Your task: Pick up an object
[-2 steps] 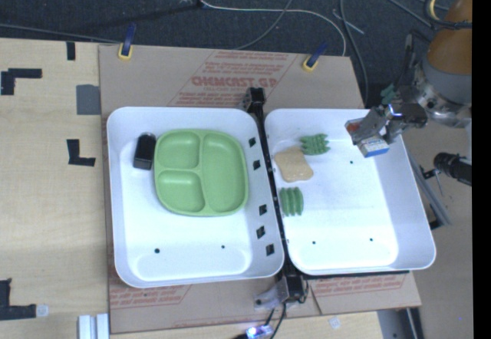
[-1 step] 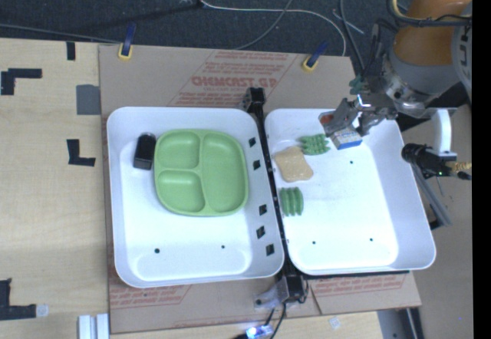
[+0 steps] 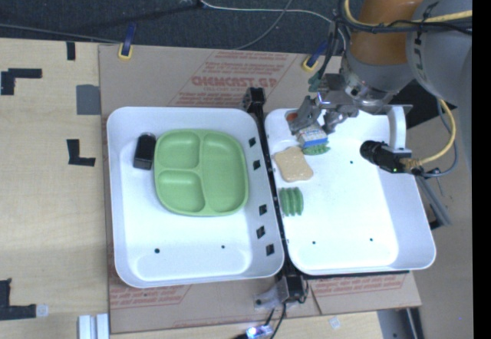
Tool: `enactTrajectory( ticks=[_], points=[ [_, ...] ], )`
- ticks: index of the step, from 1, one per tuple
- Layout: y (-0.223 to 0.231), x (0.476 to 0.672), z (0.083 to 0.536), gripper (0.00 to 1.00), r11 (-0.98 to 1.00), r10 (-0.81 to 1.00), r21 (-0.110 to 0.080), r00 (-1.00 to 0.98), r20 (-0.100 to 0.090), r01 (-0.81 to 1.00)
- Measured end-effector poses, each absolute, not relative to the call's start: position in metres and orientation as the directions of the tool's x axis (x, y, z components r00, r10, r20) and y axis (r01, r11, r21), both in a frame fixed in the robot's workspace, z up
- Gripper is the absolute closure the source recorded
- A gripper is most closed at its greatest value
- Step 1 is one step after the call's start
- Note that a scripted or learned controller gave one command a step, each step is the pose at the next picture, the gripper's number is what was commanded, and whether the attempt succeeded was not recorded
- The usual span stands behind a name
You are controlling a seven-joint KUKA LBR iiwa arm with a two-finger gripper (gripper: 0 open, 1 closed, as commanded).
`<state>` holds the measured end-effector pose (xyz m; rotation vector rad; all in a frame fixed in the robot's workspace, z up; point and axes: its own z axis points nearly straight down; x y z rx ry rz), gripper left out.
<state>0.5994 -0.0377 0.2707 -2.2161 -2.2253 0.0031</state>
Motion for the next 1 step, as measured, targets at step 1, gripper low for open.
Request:
enactTrajectory(
  ticks=[1],
  points=[
    [0.0053,0.6193,0.2626,1.0,0.004,1.0,-0.001,-0.004,-0.001,1.0]
  ],
)
